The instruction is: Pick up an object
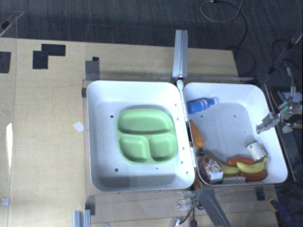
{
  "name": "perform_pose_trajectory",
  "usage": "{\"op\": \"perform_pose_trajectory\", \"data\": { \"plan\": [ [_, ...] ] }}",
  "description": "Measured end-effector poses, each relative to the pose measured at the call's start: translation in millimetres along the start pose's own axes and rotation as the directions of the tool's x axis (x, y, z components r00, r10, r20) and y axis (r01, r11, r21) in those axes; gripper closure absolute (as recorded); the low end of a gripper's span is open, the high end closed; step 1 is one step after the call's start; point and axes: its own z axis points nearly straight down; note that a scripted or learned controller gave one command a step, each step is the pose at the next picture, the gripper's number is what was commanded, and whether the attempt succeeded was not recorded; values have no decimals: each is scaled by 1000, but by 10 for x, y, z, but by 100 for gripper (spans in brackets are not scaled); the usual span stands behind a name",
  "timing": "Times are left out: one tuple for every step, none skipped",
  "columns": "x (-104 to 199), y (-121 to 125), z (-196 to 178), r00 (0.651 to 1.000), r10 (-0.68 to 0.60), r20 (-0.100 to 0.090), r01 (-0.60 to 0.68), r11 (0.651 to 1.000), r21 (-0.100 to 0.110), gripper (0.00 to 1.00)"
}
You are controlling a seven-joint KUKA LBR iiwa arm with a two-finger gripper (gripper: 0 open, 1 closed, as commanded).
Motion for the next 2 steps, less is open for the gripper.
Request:
{"op": "perform_pose_trajectory", "data": {
  "plan": [
    [5,20,-113,1000,-4,1,4,1000,-5,100],
    [-49,452,-1307,998,58,1,-58,998,-4,100]
  ]
}}
